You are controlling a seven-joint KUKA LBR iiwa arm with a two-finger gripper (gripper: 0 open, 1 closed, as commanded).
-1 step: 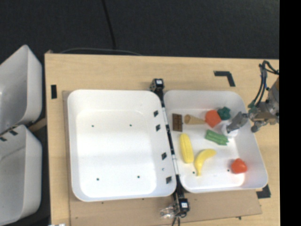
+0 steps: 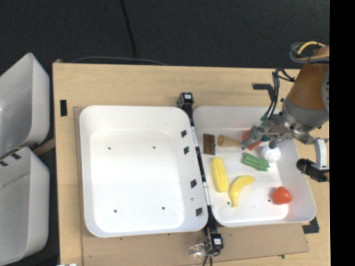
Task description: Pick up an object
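The right bin (image 2: pixel 300 177) holds several small items. A yellow corn cob (image 2: pixel 219 174) and a banana (image 2: pixel 239 187) lie near its middle, and a red tomato (image 2: pixel 281 195) sits at the front right. A green vegetable (image 2: pixel 255 162) lies beside a white round piece (image 2: pixel 272 153). At the back are a brown block (image 2: pixel 209 143) and a tan piece (image 2: pixel 226 141). My gripper (image 2: pixel 256 138) hangs low over the back of this bin, directly above a small red object (image 2: pixel 247 136) that it partly hides.
The left bin (image 2: pixel 138 165) sits beside the right one, with a divider and black clips (image 2: pixel 195 165) between them. The grey arm with its orange band (image 2: pixel 308 90) comes in from the right over the bin's back corner. White housings (image 2: pixel 19 148) stand at far left.
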